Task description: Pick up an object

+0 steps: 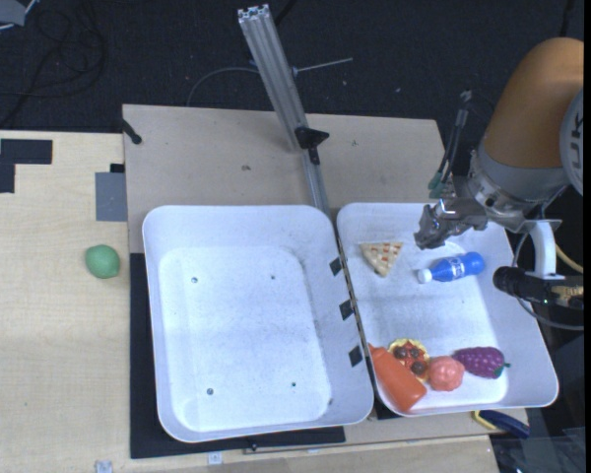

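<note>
Hand (435, 227) hung over right bin's (532, 387) far edge, between pizza slice (382, 256) and blue bottle (454, 268); grip state could not be told; descending there risked closing on bare floor, or nudging the bottle rolling.

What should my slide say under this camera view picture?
Robot gripper hovers over the right bin, near a blue bottle and pizza slice.

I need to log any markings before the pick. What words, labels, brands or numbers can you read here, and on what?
None can be read.
Small blue plastic bottle with white cap in the right white bin: any label is too small and blurred to read.
Triangular pizza-slice toy, purple grape bunch: no text visible.
</note>
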